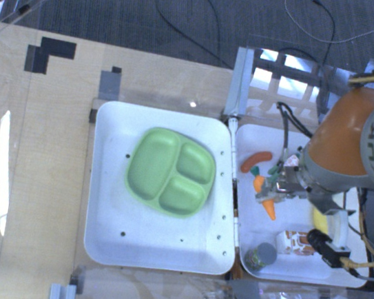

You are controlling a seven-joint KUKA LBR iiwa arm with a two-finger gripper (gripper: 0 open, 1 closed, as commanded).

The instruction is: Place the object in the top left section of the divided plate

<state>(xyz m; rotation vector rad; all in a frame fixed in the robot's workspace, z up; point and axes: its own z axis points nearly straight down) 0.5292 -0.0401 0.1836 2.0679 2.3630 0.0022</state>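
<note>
The claw (273, 186) hangs low over the right bin (295, 262), its grip impossible to judge. A toy carrot (267, 196) lies directly beneath it, a toy sausage (255, 160) just beyond, the green divided plate (170, 171) far left.

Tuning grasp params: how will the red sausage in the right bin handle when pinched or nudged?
The sausage looks rounded and elongated, so a sideways nudge probably rolls it. Its smooth, glossy-looking skin may slip in a pinch. Small toy-like piece, likely light and stiff.

The divided plate (170, 171) lay in the left bin (101, 237); the sausage (256, 160) and carrot (269, 208) lay in the right bin (294, 273).
</note>
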